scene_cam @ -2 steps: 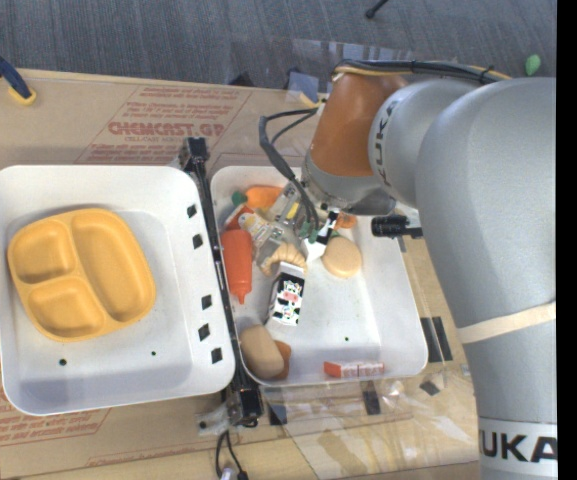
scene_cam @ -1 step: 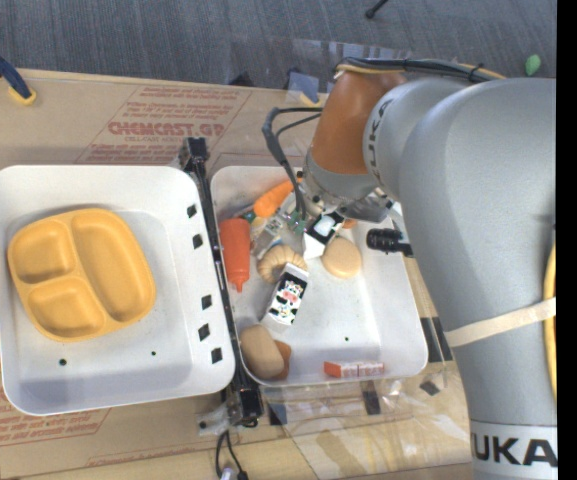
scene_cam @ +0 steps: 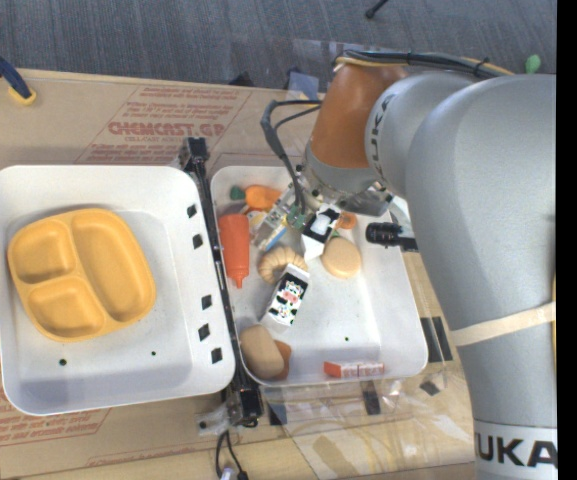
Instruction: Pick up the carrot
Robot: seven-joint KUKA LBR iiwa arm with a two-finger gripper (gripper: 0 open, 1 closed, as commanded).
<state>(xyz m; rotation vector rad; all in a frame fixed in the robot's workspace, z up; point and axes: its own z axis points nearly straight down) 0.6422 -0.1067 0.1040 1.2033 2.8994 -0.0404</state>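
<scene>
The carrot (scene_cam: 234,247) is a long orange-red piece lying lengthwise along the left wall of the right bin (scene_cam: 400,308), its green top toward the far end. My gripper (scene_cam: 290,218) hangs low over the far middle of that bin, just right of the carrot's upper half and apart from it. The orange-banded wrist (scene_cam: 353,118) and grey arm cover the bin's far right part.
Around the gripper lie an orange fruit-like piece (scene_cam: 261,196), a croissant (scene_cam: 280,261), a black-and-white carton (scene_cam: 288,299) and a beige round piece (scene_cam: 342,259). A brown lump (scene_cam: 263,352) and small orange box (scene_cam: 353,370) sit near the front. The left bin (scene_cam: 28,373) holds a yellow divided plate (scene_cam: 80,272).
</scene>
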